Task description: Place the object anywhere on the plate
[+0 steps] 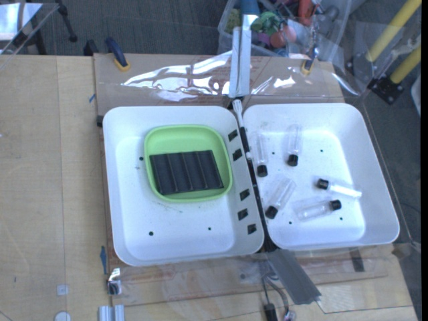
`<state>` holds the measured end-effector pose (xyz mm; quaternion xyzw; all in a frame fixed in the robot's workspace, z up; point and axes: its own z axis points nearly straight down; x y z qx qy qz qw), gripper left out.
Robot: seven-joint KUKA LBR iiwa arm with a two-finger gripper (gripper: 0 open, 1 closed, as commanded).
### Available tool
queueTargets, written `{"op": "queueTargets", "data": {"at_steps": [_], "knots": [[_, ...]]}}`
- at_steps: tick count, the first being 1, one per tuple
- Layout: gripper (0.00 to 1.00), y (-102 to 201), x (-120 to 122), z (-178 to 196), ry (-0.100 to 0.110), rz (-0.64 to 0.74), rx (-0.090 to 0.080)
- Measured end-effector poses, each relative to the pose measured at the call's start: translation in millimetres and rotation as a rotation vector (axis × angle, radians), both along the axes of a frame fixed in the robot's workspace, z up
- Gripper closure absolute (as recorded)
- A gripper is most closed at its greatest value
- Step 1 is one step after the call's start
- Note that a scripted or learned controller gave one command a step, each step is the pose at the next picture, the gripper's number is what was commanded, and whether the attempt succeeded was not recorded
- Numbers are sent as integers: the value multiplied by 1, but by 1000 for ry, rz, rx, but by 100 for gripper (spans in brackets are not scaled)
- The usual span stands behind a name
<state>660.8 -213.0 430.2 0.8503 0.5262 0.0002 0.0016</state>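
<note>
Clear vials (292,145) with black caps, five as we count them, lie scattered in the right bin (374,179); the green plate (188,136) sits in the left bin (127,199), bearing a black ribbed insert (186,172); we cannot tell the fingers' state.

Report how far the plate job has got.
Done: nothing visible; the green plate in the left bin carries only its dark ribbed insert. In hand: nothing. Left: five clear black-capped vials lie loose in the right bin; one must be picked and moved to the plate.
</note>
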Motion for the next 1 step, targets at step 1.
{"op": "queueTargets", "data": {"at_steps": [1], "knots": [[0,0,0,0,0,0,0]]}}
